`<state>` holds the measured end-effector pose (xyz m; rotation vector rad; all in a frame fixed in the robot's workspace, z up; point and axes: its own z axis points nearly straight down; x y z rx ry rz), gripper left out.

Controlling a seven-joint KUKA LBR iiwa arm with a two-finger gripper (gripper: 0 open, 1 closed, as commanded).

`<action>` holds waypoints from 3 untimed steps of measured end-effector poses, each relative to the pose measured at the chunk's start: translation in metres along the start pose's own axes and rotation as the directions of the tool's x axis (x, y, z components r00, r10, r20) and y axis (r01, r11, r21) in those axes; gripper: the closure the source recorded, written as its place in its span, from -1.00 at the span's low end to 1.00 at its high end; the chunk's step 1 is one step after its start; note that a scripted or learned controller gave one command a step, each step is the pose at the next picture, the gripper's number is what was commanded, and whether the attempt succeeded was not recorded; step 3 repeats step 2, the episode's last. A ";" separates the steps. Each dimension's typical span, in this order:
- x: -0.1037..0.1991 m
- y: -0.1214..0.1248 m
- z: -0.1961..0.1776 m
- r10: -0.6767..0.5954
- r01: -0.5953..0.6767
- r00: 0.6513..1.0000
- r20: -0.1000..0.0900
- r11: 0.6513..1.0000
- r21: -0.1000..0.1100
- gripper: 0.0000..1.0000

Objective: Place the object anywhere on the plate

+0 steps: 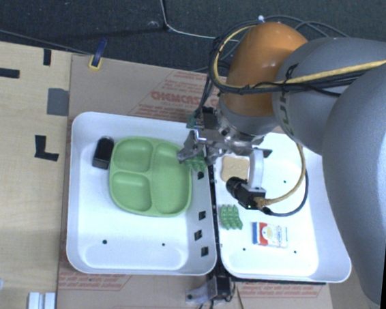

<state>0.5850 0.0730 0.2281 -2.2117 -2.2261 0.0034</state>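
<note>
Hanging over the seam between the two white bins, the jaws [194, 152] grasp a small green object [195, 162], held at the right edge of the green plate [151, 177]. That plate lies in the left bin [81, 241], with a black block [103, 152] touching its left rim. In the right bin [319, 263] lie a tan piece [235, 167], a green ridged piece [230, 217] and a small printed packet [269, 234].
</note>
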 end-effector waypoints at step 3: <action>0.049 -0.008 -0.008 0.003 -0.003 1.000 0.002 1.000 -0.002 -1.00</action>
